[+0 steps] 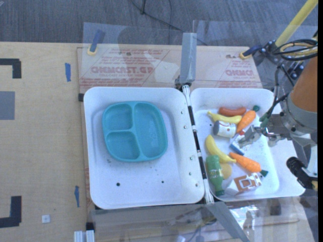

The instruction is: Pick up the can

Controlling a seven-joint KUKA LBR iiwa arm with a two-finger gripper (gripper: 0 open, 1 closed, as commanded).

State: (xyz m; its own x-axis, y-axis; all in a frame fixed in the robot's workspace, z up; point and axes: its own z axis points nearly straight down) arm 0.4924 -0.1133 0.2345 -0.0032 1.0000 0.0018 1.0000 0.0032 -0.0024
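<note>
Honestly, gripper (247, 137) looks open beside the can (224, 130); crowding banana (225, 118) and carrot (246, 120) could spoil the grab.

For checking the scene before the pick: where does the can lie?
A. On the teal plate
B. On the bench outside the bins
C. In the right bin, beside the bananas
C: the can lies in the right bin, just below a banana.
</note>
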